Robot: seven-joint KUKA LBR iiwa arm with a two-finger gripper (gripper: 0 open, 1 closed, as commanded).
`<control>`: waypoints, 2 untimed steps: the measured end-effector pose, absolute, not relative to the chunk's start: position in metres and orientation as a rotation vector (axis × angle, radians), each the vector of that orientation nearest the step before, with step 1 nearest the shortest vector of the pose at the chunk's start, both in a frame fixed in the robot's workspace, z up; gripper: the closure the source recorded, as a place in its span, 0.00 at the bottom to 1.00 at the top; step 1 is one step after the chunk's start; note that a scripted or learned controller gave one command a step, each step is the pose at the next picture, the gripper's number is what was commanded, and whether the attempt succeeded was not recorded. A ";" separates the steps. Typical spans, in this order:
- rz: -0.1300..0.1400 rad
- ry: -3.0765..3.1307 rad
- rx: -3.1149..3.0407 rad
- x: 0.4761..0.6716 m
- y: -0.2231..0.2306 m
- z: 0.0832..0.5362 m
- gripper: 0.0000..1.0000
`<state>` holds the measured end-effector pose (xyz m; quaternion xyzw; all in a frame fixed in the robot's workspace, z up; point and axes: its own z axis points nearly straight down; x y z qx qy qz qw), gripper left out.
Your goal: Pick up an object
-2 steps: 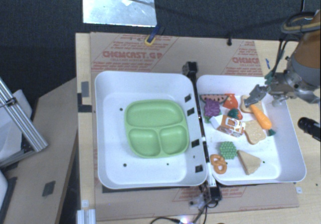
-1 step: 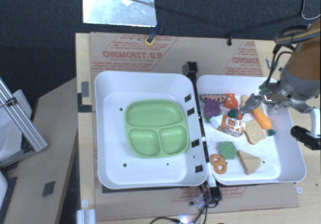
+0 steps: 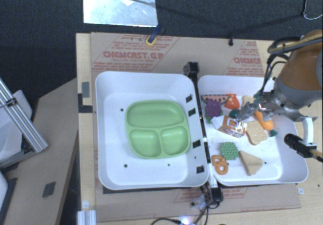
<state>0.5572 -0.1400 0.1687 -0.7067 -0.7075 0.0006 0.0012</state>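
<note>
The right bin (image 3: 287, 168) holds several toy foods. Among them are a watermelon slice (image 3: 216, 99), a red piece (image 3: 232, 102), purple grapes (image 3: 213, 110), an orange-and-white packet (image 3: 233, 126), a bread slice (image 3: 256, 133), an orange carrot (image 3: 266, 121), a green bumpy piece (image 3: 229, 150), a pretzel (image 3: 220, 163) and a tan wedge (image 3: 251, 162). My gripper (image 3: 251, 111) hangs low over the bin's upper middle. It sits between the packet and the carrot, just above the bread slice, and its tip is dark and blurred against the toys.
The left bin (image 3: 108, 118) holds a green divided plate (image 3: 156, 128). A black divider (image 3: 198, 118) runs between the bins. The arm's grey wrist and orange band (image 3: 303, 75) cover the right bin's upper right corner. A black fitting (image 3: 299, 146) sticks out at the bin's right rim.
</note>
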 end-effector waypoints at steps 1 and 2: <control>-0.001 -2.220 -2.218 0.551 -0.131 0.115 0.00; -0.016 -2.231 -2.224 0.556 -0.132 0.107 0.00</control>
